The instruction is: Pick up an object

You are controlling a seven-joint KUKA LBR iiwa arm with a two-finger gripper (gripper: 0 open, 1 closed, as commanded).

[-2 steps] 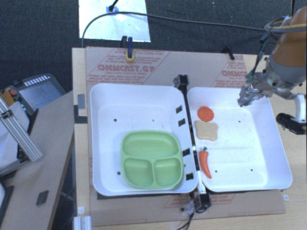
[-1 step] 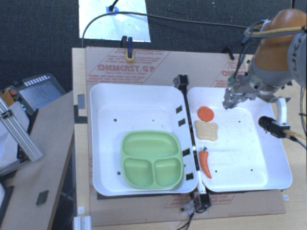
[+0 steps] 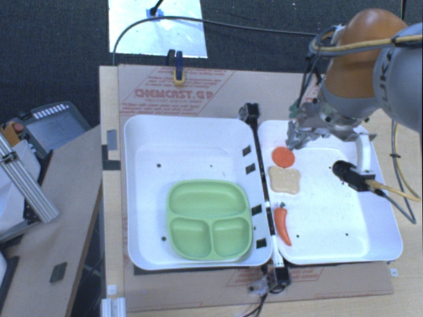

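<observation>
In the right bin (image 3: pixel 344 240) three small things lie near its left wall: a round red-orange slice (image 3: pixel 283 156), a pale tan bread-shaped piece (image 3: pixel 285 179) just below it, and an orange carrot (image 3: pixel 282 224) with a green top lower down. My gripper (image 3: pixel 295 139) hangs at the back of this bin, just above and to the right of the red slice, its tips close to the slice. Nothing shows between the fingers.
The left bin (image 3: pixel 158 144) holds a green three-compartment plate (image 3: pixel 209 219) at its front. A black cylindrical part with a cable (image 3: pixel 350 174) sticks out over the right bin. Black clips run along the divider between the bins.
</observation>
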